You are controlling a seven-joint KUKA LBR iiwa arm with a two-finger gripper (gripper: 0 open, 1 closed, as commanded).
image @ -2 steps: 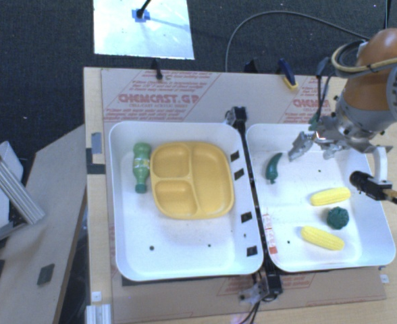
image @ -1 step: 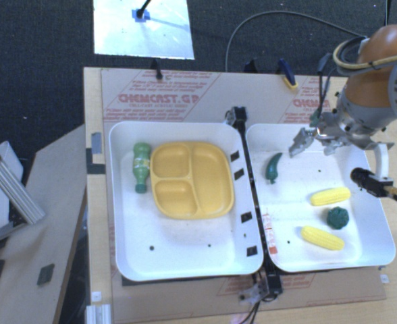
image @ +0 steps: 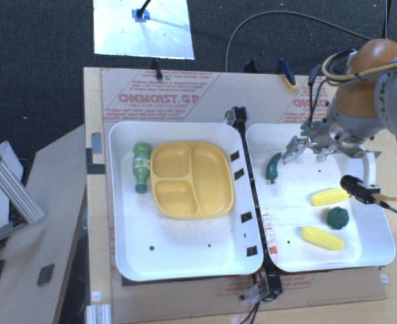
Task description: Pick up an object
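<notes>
camera view: green pepper (image: pixel 273 168) long axis ~vertical.

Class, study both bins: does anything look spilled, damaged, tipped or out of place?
Nothing stands out. In the left bin the green bottle lies on its side beside the yellow divided tray. In the right bin lie two corn cobs, a dark green piece and a green pepper, apart and intact.

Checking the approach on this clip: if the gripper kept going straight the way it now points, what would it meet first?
The gripper points toward the view's left and slightly down. The dark green vegetable in the right bin looks first in line, though from this one view depth is unclear and it might pass above it.
</notes>
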